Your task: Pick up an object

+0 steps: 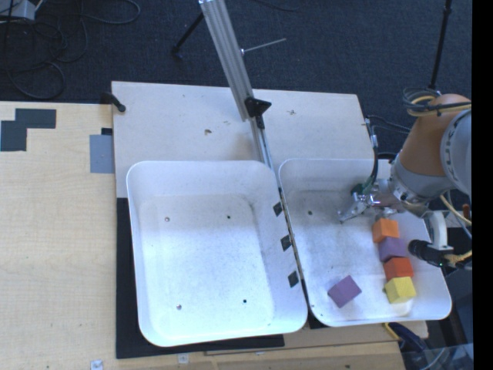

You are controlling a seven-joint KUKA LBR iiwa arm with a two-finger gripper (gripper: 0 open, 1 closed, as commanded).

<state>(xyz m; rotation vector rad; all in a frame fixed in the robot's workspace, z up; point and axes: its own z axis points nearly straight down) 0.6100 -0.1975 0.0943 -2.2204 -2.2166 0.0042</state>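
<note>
The purple block (344, 290) and yellow block (400, 289) lie loose in the right bin (323, 177), the tool (356, 206) above them, its opening indeterminable.

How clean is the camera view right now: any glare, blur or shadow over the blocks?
Camera view: bright light washes out the white bins, so the left one's floor looks flat and featureless; the pincer is small and soft-edged; the purple block and yellow block read sharply, with faint shadows.
</note>
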